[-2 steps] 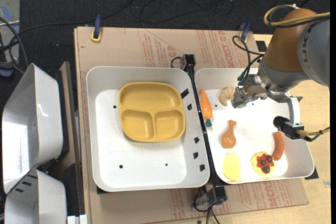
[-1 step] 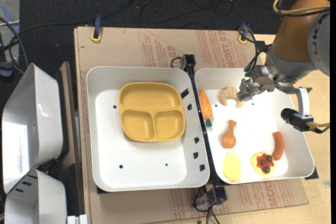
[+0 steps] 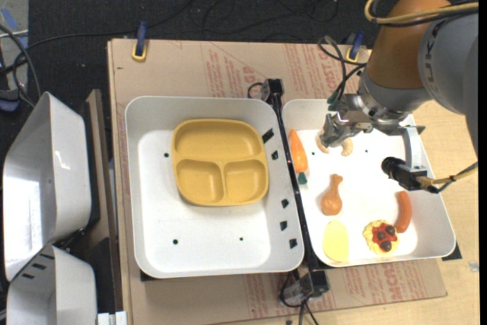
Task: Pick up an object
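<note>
**A:** Looking down on the desk, what lay around the arm?

**B:** Two shallow white bins sat side by side. The left bin carried a yellow divided plate with three compartments. The right bin carried the toy food: an orange carrot along its left wall, a tan chicken drumstick near the middle, a pale yellow oval piece near the front, a small pizza-like piece with dark toppings just beside it, and a red sausage at the right.

**A:** Where was the gripper?

**B:** It hung over the back of the right bin, reaching in from the right, with the carrot just to its left and the drumstick in front of it, both apart from it.

**A:** Were the fingers open, and did they have anything?

**B:** I could not tell how far apart they were; nothing showed between them. A small pale piece lay right beside the tips, too small to identify.
</note>
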`<action>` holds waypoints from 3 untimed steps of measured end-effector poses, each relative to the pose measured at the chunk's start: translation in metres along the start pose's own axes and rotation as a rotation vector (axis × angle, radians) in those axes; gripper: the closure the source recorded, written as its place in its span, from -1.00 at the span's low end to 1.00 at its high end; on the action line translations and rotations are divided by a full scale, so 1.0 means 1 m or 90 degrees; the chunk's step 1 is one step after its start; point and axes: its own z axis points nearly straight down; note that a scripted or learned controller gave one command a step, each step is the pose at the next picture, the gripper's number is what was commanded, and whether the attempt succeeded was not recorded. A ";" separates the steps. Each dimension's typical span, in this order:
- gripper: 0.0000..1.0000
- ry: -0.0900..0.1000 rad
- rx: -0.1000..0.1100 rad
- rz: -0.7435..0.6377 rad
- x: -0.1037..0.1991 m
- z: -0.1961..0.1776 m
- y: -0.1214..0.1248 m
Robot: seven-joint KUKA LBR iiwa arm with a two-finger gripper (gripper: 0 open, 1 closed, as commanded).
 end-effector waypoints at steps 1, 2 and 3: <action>1.00 0.000 0.000 -0.001 0.057 0.004 0.001; 1.00 0.001 -0.002 -0.001 0.106 -0.013 0.006; 1.00 0.001 -0.002 -0.001 0.156 -0.028 0.006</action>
